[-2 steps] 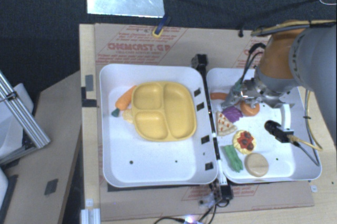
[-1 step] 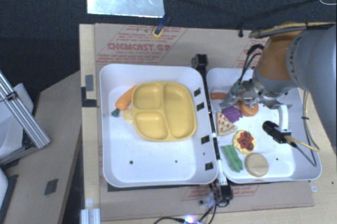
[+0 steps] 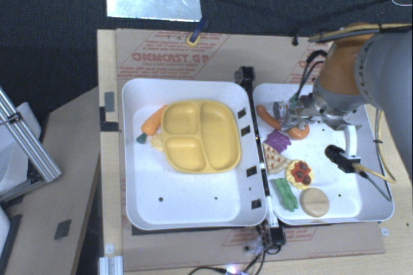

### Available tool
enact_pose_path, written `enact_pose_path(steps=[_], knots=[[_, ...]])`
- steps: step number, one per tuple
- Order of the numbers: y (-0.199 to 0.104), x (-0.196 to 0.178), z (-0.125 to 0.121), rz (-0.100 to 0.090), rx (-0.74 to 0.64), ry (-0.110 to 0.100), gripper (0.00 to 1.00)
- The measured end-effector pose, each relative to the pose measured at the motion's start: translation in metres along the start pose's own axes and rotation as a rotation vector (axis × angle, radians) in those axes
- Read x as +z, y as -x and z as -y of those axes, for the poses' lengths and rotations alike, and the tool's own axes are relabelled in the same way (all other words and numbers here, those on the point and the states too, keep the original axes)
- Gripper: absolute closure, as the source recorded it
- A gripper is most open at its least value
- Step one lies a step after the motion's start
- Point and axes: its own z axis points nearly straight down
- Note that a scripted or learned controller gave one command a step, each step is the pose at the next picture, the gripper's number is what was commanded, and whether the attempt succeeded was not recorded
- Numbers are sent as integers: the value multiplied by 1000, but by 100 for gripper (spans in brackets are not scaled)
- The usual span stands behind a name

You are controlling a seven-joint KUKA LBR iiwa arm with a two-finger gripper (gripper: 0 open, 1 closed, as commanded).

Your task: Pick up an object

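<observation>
The hot dog (image 3: 279,122), a toy sausage in orange-red, lies at a slant near the far left corner of the right bin (image 3: 371,199), and the gripper (image 3: 288,110) is down right over its middle, so that part of the sausage is covered by the metal of the tool. Whether the jaws are open or closed cannot be told from this angle, nor whether they have any hold on the sausage; it looks to be lying on the bin floor. Just nearer the camera than the sausage sits a small purple piece (image 3: 278,139), and below that a waffle-like wedge (image 3: 274,160) with a red grid, close against the divider between the bins. Beside the wedge is a little round pizza (image 3: 299,173) with red topping, then a tan bun (image 3: 315,201) toward the near edge, with a green vegetable (image 3: 284,193) just to its left. The grey arm (image 3: 381,70) comes in from the right, its orange band (image 3: 342,67) above the wrist. In the left bin (image 3: 139,203) a yellow divided plate (image 3: 196,136) rests in the middle, and a toy carrot (image 3: 152,121) lies touching the plate's far left edge. Both bins stand on a sheet of cardboard (image 3: 174,54) with red print.
</observation>
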Motion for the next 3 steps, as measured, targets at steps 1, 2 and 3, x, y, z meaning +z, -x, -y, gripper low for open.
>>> enact_pose_path(steps=[1, 2, 3], knots=[[-6, -61, 0, -6, -3, -8, 100], [-5, -105, -1, -5, -3, -6, 100], [-5, -125, -3, -5, -4, -8, 100]])
